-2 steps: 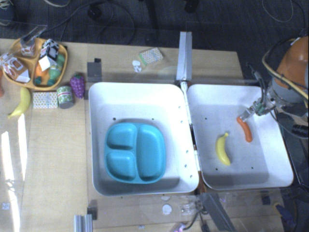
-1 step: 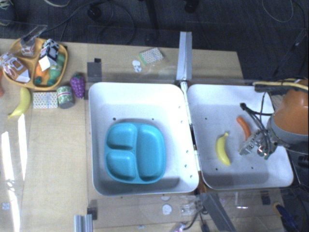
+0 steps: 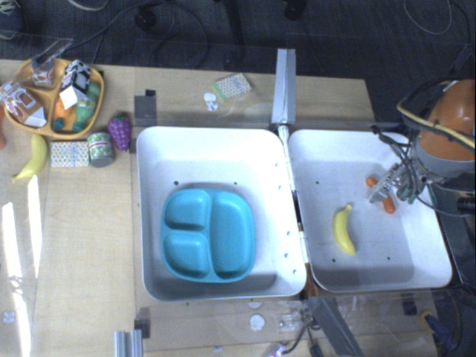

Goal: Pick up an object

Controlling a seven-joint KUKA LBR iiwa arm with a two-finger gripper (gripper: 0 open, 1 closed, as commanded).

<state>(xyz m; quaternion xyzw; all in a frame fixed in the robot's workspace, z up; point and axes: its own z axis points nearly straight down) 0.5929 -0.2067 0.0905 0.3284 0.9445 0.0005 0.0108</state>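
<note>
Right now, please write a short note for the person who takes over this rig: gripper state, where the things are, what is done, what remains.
Gripper: low over the right bin, near its upper right; grip state unclear.
Things: banana lies loose in the right bin, left of the gripper and apart from it. Small orange pieces lie right by the gripper. Blue divided plate sits in the left bin.
Done: no pick confirmed.
Left: grasp one object and lift.

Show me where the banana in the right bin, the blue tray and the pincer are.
banana point(image 3: 343, 230): camera view, middle of the fruit.
blue tray point(image 3: 210, 233): camera view, central divider.
pincer point(image 3: 387, 191): camera view, between its fingertips.
</note>
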